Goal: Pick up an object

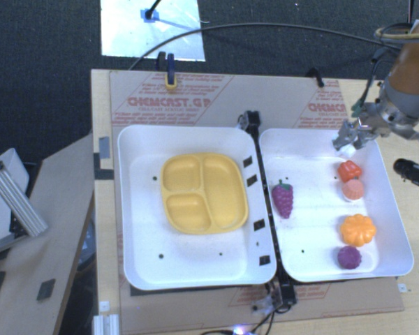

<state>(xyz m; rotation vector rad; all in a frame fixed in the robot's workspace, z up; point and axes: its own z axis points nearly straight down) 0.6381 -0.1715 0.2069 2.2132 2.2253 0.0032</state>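
Gripper (349, 137) hovers over the far edge of the right bin (314, 257), holding nothing; can't tell how its fingers are set. Nearest target: red toy pepper (348, 170) just below it, touching a pinkish peach-like fruit (353, 189). Risk: descending between those two nudges both and closes on air, or clips the bin wall. Further out, orange pumpkin (357, 229) and purple round fruit (348, 257); grape bunch (283, 199) well off left. Yellow divided tray (202, 192) sits in the left bin (143, 257). Nothing blocks the approach.
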